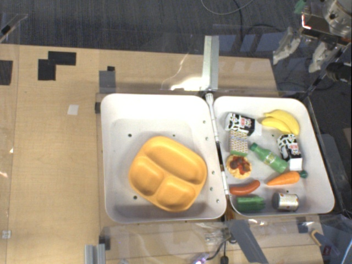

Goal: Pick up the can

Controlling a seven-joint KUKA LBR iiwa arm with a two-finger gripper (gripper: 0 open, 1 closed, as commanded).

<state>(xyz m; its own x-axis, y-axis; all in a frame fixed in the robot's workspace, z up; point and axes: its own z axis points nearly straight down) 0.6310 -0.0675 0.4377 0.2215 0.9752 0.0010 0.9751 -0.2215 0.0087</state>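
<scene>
Nothing of the pick is judged done: the can (286,201) is seen lying untouched near the front edge of the right bin (324,199), while the claw (301,50) is held wide and empty well behind it.

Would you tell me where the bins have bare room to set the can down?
The left bin has bare floor along its left wall and far edge, around the yellow tray. The right bin is crowded: the can sits by the carrot and green pepper.
</scene>
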